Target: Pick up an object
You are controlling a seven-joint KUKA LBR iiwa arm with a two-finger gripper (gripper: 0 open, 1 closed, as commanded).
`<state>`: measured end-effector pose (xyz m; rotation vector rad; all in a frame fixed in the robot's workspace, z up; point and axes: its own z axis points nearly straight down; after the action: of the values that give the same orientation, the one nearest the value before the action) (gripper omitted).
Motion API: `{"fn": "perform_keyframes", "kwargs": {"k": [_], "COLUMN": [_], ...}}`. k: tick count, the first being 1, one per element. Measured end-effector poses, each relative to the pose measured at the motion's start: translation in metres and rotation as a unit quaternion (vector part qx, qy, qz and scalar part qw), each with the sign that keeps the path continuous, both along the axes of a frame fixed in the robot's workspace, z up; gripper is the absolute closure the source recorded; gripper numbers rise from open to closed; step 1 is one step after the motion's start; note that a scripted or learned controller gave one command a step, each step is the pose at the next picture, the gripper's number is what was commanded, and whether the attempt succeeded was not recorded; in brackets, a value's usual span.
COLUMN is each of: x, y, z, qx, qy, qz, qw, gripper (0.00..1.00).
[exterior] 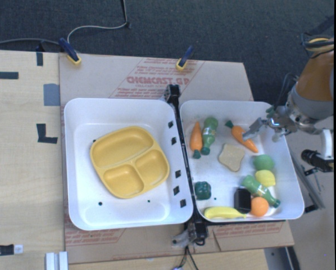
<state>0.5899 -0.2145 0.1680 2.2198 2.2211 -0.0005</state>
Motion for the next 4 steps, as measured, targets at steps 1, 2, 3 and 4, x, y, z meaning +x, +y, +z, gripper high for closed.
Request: {"fn": "perform_keyframes", "kwargs": {"k": [1,2,3,4], "x": [0.044,0.018,0.037,0.038], "y": [0.032,0.013,0.05,0.051], "z": [-0.081,-0.018,-0.071,-0.061], "qx": [-0.0003,0.0001,0.0008,0.0007], "qy": [-0.002,0.0,0.002,0.001], "qz": [0.001,0.0,0.001,0.001], "qw": [1.0,1.0,1.0,1.0], "gripper": [0.0,0.0,0.0,1.0]}}
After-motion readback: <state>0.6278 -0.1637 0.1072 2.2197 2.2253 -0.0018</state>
